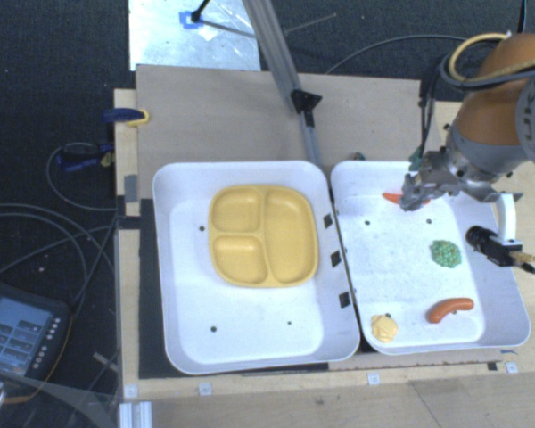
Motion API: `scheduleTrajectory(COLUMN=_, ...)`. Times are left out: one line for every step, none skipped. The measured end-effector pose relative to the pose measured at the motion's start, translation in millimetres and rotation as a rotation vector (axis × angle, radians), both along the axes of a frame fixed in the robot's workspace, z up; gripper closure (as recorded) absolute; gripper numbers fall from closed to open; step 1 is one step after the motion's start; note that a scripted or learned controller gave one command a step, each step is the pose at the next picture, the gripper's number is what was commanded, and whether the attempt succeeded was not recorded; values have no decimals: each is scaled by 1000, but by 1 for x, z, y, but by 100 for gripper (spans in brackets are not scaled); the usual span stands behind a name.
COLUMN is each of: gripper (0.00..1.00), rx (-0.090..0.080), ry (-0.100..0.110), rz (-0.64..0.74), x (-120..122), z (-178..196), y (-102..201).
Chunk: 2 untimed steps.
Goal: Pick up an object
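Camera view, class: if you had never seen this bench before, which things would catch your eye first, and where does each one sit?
The yellow divided plate stands out first, lying in the middle of the left bin. Next comes the grey arm with its orange band, reaching in from the right, its gripper low over the far end of the right bin by a small orange piece. Nearer the camera lie a green lump, a sausage and a yellow item.

A divided plate (262,235) is set in the left bin (183,328). In the right bin (508,324), a sausage (449,309) is placed at five o'clock, a broccoli piece (445,254) at three.
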<state>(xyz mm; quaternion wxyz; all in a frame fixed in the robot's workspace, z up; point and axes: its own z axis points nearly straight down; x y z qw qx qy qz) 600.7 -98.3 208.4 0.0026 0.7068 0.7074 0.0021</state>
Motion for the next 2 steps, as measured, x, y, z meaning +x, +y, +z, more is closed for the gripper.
scheduleTrajectory(gripper=100, rx=-1, ry=-3, rz=4, x=5, z=65, y=-2)
scheduleTrajectory(gripper=100, rx=2, ry=3, rz=10, x=7, z=67, y=55)
